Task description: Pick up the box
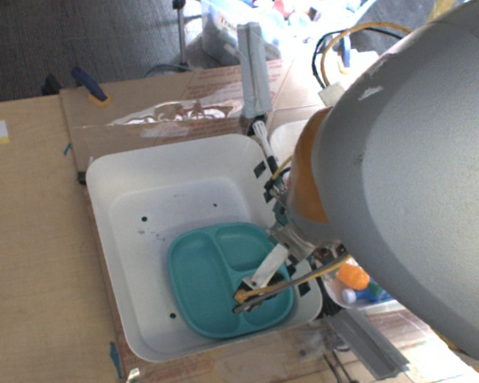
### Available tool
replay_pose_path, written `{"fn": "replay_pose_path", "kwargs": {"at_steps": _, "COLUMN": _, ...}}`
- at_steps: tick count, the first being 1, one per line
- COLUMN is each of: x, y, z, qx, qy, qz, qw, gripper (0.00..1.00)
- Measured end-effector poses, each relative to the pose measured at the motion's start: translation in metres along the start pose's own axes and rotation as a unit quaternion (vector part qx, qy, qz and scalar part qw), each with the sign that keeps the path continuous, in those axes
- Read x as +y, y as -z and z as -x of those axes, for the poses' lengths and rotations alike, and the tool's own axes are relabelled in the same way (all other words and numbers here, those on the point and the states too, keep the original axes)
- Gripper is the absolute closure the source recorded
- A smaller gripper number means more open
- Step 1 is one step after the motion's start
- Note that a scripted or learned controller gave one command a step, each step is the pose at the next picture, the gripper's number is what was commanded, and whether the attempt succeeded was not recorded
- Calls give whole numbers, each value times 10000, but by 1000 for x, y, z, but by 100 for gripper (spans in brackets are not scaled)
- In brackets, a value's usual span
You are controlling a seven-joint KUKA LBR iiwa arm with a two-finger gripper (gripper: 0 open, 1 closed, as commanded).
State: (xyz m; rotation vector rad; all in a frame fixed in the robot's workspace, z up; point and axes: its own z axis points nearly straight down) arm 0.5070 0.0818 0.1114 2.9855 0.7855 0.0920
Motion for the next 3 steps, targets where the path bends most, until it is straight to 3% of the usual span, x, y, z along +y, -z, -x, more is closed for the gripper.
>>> {"fn": "replay_pose_path", "kwargs": {"at_steps": 1, "x": -1, "y": 0, "z": 0, "qx": 0, "qy": 16, "qz": 11, "qw": 10000, "gripper": 0}}
{"fn": "replay_pose_path", "kwargs": {"at_steps": 2, "x": 112, "y": 66, "z": -16, "qx": -198, "qy": 800, "qz": -359, "qw": 9959, "gripper": 0}}
{"fn": "replay_pose_path", "kwargs": {"at_steps": 3, "x": -19, "y": 56, "z": 0, "qx": -171, "qy": 1156, "qz": -285, "qw": 9927, "gripper": 0}}
